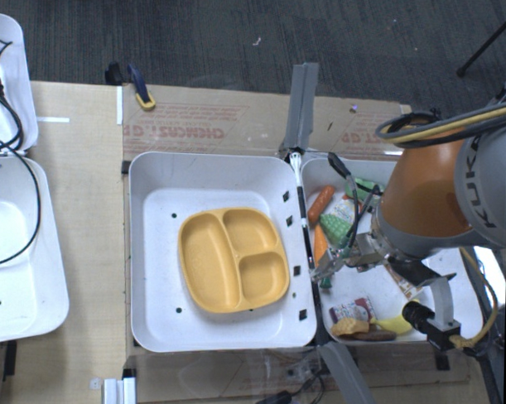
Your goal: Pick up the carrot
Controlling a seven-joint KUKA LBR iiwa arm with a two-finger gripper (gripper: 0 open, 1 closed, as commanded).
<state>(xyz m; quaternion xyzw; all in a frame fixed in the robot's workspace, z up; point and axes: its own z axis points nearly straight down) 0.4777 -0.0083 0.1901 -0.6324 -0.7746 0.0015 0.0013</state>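
The gripper (323, 272) hangs at five o'clock of the smooth tapered orange carrot (320, 204); whether it is open I cannot tell; at nine o'clock, a glossy yellow divided plate (233, 259)

The left bin (144, 235) offers open floor around its yellow divided plate (233, 259), while the right bin (366, 169) is crowded by the arm (427, 203), carrot (320, 204) and packets (353, 311).
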